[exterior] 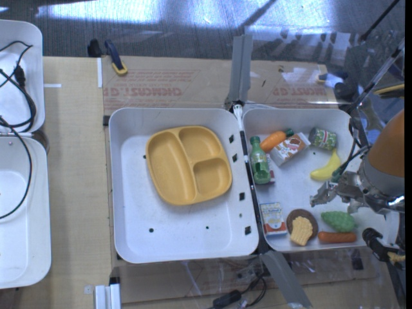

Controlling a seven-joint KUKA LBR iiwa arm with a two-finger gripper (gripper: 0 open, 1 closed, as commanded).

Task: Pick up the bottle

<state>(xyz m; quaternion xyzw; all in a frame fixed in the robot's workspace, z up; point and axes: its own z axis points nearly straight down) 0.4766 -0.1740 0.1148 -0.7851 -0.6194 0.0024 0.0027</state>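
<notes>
2 white bins on wooden bench

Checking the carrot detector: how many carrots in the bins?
2, both in the right bin: one carrot at the far side beside the green bottle, the other carrot at the near right edge under the gripper. The arm may hide more.

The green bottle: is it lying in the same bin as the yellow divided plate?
No. The green bottle lies at the right bin's left wall, while the yellow divided plate sits in the left bin.
</notes>
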